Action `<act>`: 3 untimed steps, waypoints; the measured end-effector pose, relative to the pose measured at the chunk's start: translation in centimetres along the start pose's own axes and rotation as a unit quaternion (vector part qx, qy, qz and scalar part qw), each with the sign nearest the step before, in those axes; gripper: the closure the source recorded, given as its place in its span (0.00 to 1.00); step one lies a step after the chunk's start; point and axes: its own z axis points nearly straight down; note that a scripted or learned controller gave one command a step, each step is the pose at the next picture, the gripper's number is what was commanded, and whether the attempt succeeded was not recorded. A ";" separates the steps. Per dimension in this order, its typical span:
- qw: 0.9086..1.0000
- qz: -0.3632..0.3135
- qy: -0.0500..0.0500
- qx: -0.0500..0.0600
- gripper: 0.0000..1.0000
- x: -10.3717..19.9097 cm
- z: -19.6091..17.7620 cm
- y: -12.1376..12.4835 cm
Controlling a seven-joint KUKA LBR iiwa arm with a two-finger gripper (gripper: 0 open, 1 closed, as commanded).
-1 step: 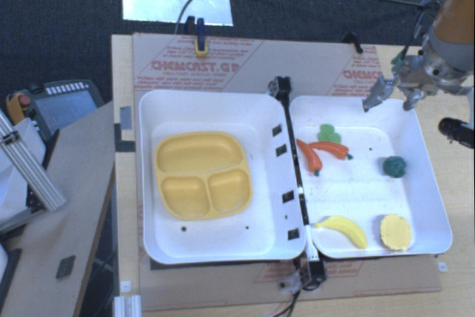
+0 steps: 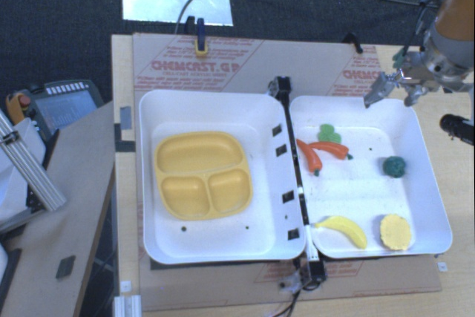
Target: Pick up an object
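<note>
At the frame's upper right, the gripper [image 2: 393,90] hangs over the right bin's [image 2: 434,182] far rim, fingers spread and holding nothing. Inside the bin lie two carrots [image 2: 323,152], a green piece [image 2: 329,134], a teal ball [image 2: 394,166], a banana [image 2: 344,229] and a yellow slice [image 2: 395,232].

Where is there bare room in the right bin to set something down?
The widest bare patch in the right bin is its middle floor, bordered by the carrots on the left, the green ball on the right and the banana below. It is crowded at the upper left around the carrots and along the front edge by the yellow disc.
</note>
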 end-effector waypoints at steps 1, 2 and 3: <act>1.000 -0.002 0.000 0.001 0.00 0.4 4.6 0.8; 1.000 0.001 0.000 0.002 0.00 0.0 10.6 0.4; 1.000 -0.001 0.001 0.001 0.00 0.8 16.0 1.0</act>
